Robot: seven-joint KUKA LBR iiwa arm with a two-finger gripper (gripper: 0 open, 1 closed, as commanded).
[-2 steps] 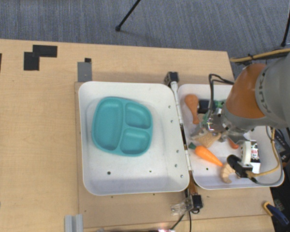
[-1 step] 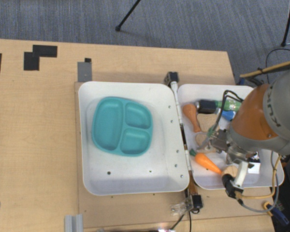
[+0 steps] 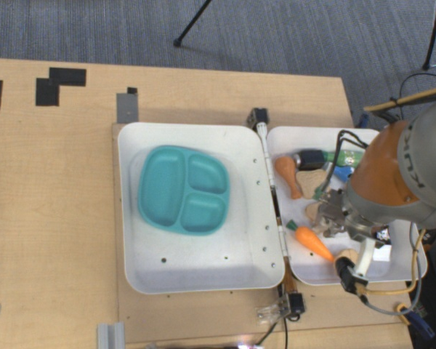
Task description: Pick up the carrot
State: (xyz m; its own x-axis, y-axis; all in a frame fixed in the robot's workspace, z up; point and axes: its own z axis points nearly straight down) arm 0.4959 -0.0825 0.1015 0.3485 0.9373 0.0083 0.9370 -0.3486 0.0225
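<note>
the carrot is lying in the right bin, near the left wall and down toward the front. it is pointing its thin orange tip to the front right, and its little green top is sitting at the back left end.

the gripper is hanging just above and beside the carrot, a bit behind it. nothing is sitting between its parts that i can see, and i cannot tell how wide it is standing, because the arm is covering much of it.

the carrot is looking like a toy one, so i am guessing it is light and hard, with a smooth skin that may be slipping a little. it is fat near the green top and thin at the tip. i am thinking the best spot to grab is the fat middle, squeezing across it, not along it.

counting things: i am seeing one carrot, two white bins, and one teal plate with three parts in the left bin. one tan-brown toy is lying behind the carrot. a few other small things are sitting under the arm, too hidden to count.
</note>
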